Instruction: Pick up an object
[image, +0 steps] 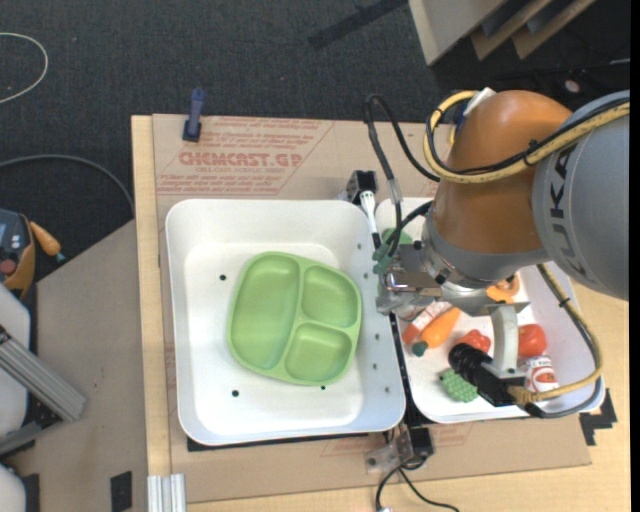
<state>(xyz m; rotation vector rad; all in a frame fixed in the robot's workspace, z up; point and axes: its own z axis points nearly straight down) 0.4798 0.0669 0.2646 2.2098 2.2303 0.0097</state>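
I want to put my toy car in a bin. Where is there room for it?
The left bin has bare white floor all around the green divided plate, widest between the plate and the bin's far wall. The plate's three compartments look bare too. The right bin is crowded: the arm hangs over it, with a carrot and other small toys bunched below.

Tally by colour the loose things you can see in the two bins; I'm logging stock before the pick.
Light green: 1, divided plate
Orange: 1, carrot-like piece
Red: 2, pieces and
Dark green: 1, studded piece
Total: 5 visible; the arm hides part of the right bin.
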